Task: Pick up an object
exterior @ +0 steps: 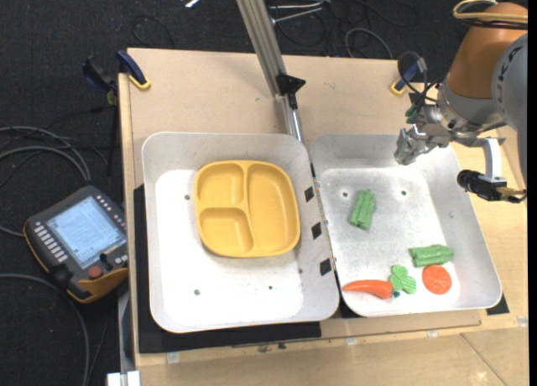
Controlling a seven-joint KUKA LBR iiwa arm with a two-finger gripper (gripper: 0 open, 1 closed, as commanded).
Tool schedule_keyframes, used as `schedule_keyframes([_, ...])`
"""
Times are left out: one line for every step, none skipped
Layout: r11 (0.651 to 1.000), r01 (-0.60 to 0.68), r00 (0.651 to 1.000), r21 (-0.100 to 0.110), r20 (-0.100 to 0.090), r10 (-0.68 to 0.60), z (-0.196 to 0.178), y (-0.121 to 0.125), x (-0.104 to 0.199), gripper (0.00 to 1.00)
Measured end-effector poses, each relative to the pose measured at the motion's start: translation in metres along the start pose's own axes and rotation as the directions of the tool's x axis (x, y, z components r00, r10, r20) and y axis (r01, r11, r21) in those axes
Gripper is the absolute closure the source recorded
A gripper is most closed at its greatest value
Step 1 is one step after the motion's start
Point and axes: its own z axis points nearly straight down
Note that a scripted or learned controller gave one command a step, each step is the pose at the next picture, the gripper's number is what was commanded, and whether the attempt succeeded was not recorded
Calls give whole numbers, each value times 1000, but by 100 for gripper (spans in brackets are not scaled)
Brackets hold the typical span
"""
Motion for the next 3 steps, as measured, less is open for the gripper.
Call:
schedule_keyframes([1000, 1, 1000, -2, 1, -1, -65, 3, 2, 100])
schedule_keyframes([1000, 0, 1000, 4, -1, 0, -74, 4, 2, 100])
schedule_keyframes([1000, 4, 1000, 7, -3, -4, -77, -7, 45, 100])
